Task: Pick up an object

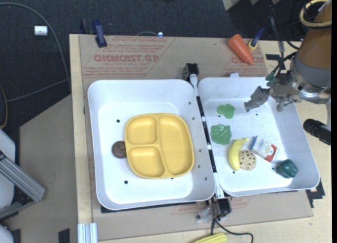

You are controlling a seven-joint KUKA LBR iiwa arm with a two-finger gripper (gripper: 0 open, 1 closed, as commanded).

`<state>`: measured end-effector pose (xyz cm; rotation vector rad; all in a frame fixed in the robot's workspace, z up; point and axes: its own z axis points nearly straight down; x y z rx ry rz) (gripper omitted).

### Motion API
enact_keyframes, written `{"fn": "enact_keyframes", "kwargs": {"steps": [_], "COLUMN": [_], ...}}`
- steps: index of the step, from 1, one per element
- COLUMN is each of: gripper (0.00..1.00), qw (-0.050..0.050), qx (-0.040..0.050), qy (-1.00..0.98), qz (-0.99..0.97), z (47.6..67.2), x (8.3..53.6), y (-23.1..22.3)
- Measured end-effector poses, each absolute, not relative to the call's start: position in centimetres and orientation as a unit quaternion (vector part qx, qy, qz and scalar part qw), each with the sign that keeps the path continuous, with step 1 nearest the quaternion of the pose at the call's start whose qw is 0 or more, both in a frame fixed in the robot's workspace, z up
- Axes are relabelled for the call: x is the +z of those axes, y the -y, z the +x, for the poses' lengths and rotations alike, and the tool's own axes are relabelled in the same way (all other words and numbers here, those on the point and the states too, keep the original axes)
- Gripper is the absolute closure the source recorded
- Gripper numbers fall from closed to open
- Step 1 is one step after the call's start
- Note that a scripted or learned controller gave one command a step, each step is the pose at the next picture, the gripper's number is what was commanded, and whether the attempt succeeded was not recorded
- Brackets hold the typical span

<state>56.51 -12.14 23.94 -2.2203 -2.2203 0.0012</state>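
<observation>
A: Over the right bin [308, 157], near its far right corner, the gripper [268, 98] hangs off the arm [313, 57]. Fingers apart, nothing between them.

B: Apart how?

A: One finger [256, 99] sticks out left, the other sits nearer the wrist, clear gap. Looks set to drop on something, my guess.

B: What's closest?

A: Small green leafy piece [226, 111], just left of and below the left finger, not touching. Second green piece [220, 134] a bit nearer the camera.

B: Other candidates?

A: Banana [236, 152] touching a cookie [247, 159], a small carton [264, 149] just beside them, dark green pepper-like thing [286, 168] near the front right edge. All loose on the bin floor, mostly apart, so any is reachable.

B: Left bin [100, 131]?

A: Yellow divided plate [158, 146] in the middle, brown round thing [119, 149] tucked against its left edge. Well apart from the gripper.

B: Off the bins?

A: Orange carrot-like thing [241, 49] on the board [131, 57] behind the right bin.

B: Task status?

A: Not picked yet, judging by the bare fingers.
</observation>
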Motion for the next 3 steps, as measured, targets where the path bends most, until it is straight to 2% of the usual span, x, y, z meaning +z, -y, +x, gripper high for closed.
{"fn": "enact_keyframes", "kwargs": {"steps": [1,2,3], "gripper": [0.0,1.0,1.0], "qw": [-0.002,-0.003,0.0], "qx": [-0.0014,-0.0016,-0.0009], "qy": [0.707,0.706,0.708], "qz": [-0.707,-0.708,-0.707], "z": [50.1,50.1,52.9], "x": [9.0,9.9,18.5], "y": [11.8,11.9,4.4]}}
